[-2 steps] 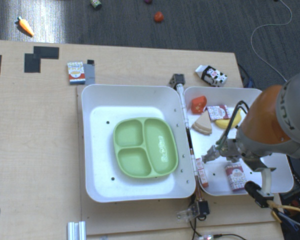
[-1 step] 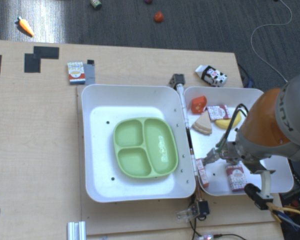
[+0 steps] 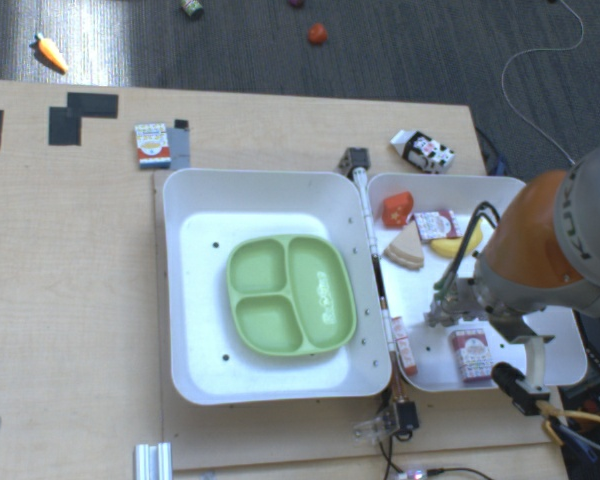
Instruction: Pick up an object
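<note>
Right bin [image 3: 570, 363] is the busy one, arm [image 3: 540, 243] coming in from the right & covering a good chunk of it; gripper [image 3: 450, 306] sits low over the bin's middle, can't tell if the jaws are open or shut, and nothing visibly between them; closest thing is a small red/white box [image 3: 473, 354] lying flat just below-right of the gripper, long axis roughly up-down in the frame w/ a slight lean, near the bin's front wall; a thin red stick-like pack [image 3: 401, 346] lies along the left wall, also roughly up-down; up top there's a red pepper-ish thing [image 3: 397, 208], a sandwich wedge [image 3: 405, 250] w/ its point toward the back, another small carton [image 3: 433, 225] and a banana [image 3: 457, 243] lying roughly left-right, its right end partly under the arm; black cable loops down by the banana; left bin [image 3: 175, 298] holds a green divided tray [image 3: 291, 294], tilted a bit; outside the bins: cow-print carton [image 3: 424, 151] behind the right bin, small box [image 3: 152, 145] on the bench to the left, black tape squares, plus a carrot [image 3: 50, 54] and a few little bits on the carpet.
</note>
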Action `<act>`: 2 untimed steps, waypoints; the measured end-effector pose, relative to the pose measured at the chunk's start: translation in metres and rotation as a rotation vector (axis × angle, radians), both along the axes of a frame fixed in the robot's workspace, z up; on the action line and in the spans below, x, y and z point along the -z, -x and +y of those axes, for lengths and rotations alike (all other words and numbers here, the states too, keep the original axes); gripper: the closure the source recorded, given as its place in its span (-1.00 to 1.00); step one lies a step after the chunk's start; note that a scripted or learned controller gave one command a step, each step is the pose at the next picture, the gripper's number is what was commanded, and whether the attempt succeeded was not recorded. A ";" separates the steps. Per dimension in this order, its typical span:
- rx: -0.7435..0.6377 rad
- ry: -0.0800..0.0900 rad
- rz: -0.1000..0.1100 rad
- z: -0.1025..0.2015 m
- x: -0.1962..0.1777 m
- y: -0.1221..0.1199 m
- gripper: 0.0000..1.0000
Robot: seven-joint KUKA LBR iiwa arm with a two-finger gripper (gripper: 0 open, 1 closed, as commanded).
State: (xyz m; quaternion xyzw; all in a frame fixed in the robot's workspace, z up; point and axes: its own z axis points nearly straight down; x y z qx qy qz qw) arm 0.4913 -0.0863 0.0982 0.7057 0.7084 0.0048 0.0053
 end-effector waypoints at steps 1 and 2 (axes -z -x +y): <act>0.001 0.000 0.000 0.000 0.000 0.000 -1.00; 0.005 0.002 0.004 0.001 0.010 0.002 -1.00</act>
